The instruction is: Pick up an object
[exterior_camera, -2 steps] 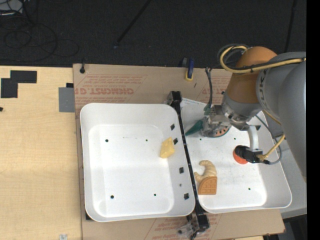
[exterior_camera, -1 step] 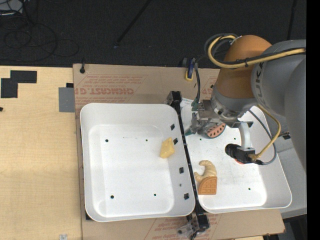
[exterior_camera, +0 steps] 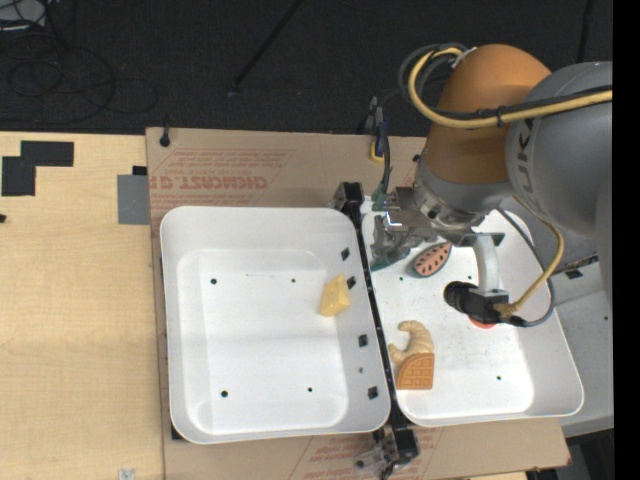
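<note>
While the gripper [exterior_camera: 386,230] hangs low at the far left corner of the right bin [exterior_camera: 540,393], close to the divider [exterior_camera: 366,313] between the two bins, nothing can be seen held in it. Whether it stands wide or narrow cannot be told, since the wrist [exterior_camera: 455,183] covers much of it.

Item 1. Red speckled oval piece [exterior_camera: 432,260]: right bin, lying flat just beside the gripper, partly under the wrist. Nearest candidate.

Item 2. Tan waffle-patterned piece [exterior_camera: 415,360]: right bin, near the divider, toward the near rim, apart from item 1.

Item 3. Small yellow chunk [exterior_camera: 335,296]: left bin [exterior_camera: 190,368], just beside the divider, alone.

Step in hand, as judged: settling over a target before closing; no pick is made yet.

Handling notes, as judged: the gripper appears to sit over bare floor next to the bin wall, so closing there would likely catch nothing. A short shift toward the oval piece, centring over it before descending, looks the better course. That piece lies flat and thin, so the descent should reach almost to the floor. The wall and divider leave little room on one side; the approach should keep clear of them.
</note>
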